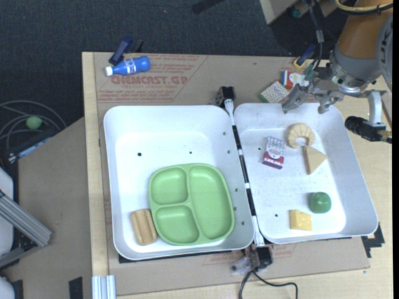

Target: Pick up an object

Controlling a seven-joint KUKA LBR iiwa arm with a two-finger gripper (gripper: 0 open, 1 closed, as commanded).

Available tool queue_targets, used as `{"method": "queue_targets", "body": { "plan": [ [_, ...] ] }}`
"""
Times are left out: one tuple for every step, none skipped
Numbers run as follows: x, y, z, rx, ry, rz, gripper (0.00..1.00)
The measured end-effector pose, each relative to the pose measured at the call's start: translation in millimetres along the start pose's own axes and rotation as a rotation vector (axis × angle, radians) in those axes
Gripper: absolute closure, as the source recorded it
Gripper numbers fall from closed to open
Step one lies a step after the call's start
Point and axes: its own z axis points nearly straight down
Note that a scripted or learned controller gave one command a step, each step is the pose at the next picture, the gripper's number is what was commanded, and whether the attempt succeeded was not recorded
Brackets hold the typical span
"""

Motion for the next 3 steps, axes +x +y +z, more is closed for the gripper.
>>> {"method": "queue_targets", "body": {
  "plan": [
    [-10.1, -66.6, 65.8, 0.003, 0.000, 0.000, 0.00],
    [-33.1, -141.7, 116.0, 0.003, 0.000, 0.002, 0.00],
    [-41.4, -185.1, 115.5, 0.002, 0.001, 0.001, 0.00]
  ]
}}
